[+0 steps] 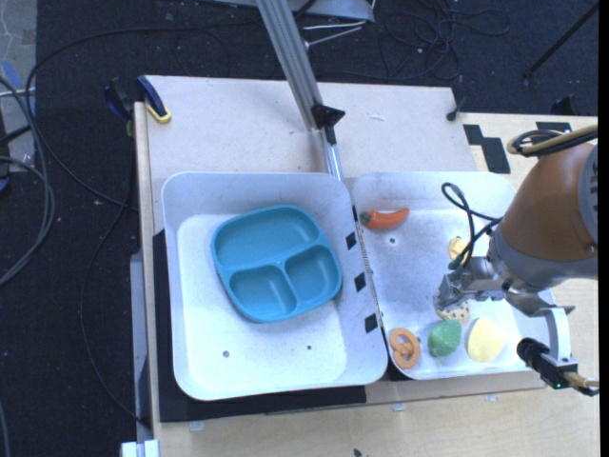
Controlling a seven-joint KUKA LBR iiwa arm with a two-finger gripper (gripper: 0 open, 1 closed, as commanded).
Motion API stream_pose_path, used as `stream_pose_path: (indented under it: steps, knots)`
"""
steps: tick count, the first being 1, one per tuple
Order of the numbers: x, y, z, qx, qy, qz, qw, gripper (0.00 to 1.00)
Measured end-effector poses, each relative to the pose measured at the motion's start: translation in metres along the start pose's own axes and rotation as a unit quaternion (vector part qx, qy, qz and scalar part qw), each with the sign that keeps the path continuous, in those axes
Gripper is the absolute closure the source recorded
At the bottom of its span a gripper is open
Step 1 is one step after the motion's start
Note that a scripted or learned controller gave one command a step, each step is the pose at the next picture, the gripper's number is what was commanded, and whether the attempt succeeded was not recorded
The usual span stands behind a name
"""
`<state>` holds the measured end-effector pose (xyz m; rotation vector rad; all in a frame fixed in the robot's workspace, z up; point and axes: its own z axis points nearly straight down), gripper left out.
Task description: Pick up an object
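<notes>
Pretzel [404, 347], green toy [443, 339] and yellow lemon-like toy [484, 339] lined the right bin's [419, 246] near edge, end effector [456, 298] sat low just above the green one, grip state unreadable, orange carrot-like toy [385, 218] at far edge, blue divided tray [276, 263] in left bin [190, 255].

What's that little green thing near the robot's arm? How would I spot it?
Look in the right-hand shallow white bin, along its near edge. Three small items sit in a row there: an orange ring-shaped pretzel toy, a round green lumpy toy, then a pale yellow lemon-like toy. Yours is the middle one, the only green piece.
</notes>
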<state>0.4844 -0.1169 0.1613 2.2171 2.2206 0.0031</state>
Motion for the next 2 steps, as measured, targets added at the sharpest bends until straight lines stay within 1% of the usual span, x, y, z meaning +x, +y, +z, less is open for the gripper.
stream_pose_path:
  steps: [1, 2]
  knots:
    - [0.002, 0.0, -0.043, -0.001, 0.0, -0.001, 1.0, 1.0]
    - [-0.003, -0.006, -0.089, -0.001, -0.001, -0.001, 1.0, 1.0]
